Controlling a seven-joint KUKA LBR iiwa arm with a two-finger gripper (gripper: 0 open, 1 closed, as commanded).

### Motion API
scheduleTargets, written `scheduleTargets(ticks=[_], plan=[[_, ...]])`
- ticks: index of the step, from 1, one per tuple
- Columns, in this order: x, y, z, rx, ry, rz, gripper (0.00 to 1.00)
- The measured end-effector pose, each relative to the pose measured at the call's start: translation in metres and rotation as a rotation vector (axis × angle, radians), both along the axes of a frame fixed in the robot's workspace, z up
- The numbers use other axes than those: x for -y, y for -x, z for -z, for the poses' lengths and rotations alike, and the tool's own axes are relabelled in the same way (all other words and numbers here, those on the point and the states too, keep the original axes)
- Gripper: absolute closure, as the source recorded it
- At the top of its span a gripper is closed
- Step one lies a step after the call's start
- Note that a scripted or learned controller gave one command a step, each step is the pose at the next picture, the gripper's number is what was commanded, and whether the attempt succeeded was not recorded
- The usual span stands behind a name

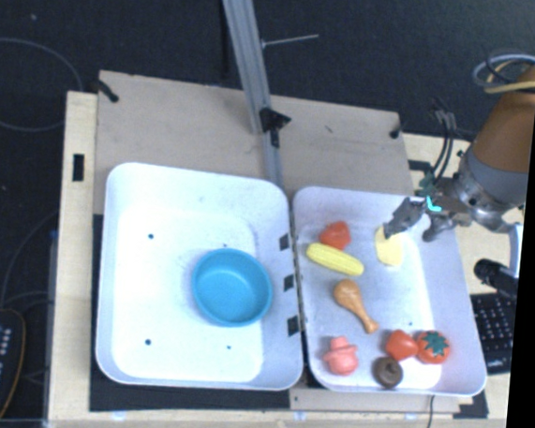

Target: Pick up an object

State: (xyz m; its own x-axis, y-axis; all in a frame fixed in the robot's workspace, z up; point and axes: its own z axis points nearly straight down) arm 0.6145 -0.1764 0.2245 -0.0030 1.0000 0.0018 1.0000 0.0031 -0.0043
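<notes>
Left bin [133, 242]: wide bare floor all round blue bowl [231, 287], sole obstacle, near middle.

Right bin [450, 273]: crowded. Corn cob [335, 258] and red pepper [335, 234] close together by left wall. Pale yellow piece [389, 247] under claw [415, 221]. Drumstick [357, 304] mid-floor. Pink toy [340, 356], brown ring [387, 371], two tomatoes [418, 346] line near edge.

Open floor: right strip beside yellow piece, upper left corner.

Slanted metal pole [249, 65] crosses over desk [201, 127] behind bins, ending above gap between them.

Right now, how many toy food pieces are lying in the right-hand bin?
7: red piece and corn cob upper left, pale yellow piece below the gripper, drumstick centre, pink piece, brown ring and tomato along the near edge.
</notes>
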Motion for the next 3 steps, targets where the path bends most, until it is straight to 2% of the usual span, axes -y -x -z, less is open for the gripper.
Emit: scheduleTargets(ticks=[1,2,3], plan=[[0.0,-0.001,-0.004,0.007,0.001,-0.001,0.0],[0.008,-0.005,0.041,0.002,0.006,0.005,0.0],[0.011,-0.009,0.103,0.002,0.006,0.009,0.0]])
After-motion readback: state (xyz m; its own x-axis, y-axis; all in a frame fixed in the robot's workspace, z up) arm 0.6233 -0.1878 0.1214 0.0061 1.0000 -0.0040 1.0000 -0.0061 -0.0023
